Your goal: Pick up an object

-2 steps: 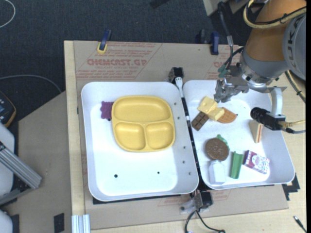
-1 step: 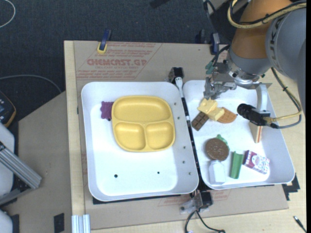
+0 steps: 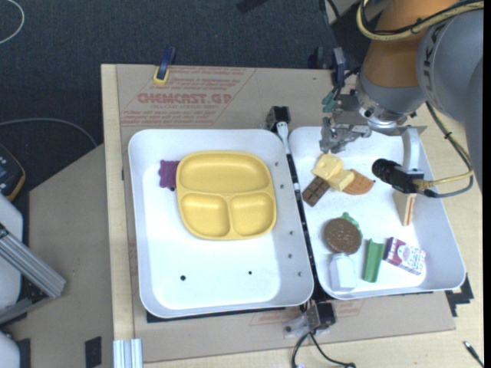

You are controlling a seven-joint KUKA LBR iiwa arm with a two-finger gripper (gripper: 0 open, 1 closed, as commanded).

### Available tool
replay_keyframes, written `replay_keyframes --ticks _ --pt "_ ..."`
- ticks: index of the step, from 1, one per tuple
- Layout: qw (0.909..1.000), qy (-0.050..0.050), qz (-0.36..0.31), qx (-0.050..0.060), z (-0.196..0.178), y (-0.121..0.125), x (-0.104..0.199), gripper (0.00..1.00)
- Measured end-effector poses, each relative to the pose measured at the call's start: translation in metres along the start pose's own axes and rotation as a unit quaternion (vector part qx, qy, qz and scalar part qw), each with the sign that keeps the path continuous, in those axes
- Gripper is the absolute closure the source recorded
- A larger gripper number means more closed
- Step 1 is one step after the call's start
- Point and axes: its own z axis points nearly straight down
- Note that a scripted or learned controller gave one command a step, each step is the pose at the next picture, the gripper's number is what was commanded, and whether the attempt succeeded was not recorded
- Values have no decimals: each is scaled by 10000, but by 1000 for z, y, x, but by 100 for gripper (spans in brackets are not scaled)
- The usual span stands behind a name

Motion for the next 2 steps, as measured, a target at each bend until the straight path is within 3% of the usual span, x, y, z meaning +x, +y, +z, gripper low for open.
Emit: replay_keyframes --ticks 1,2 --pt "10000 2 6 7 -14 -10 -7 100" --pt "10000 -3 0 0 -11 -5 9 100"
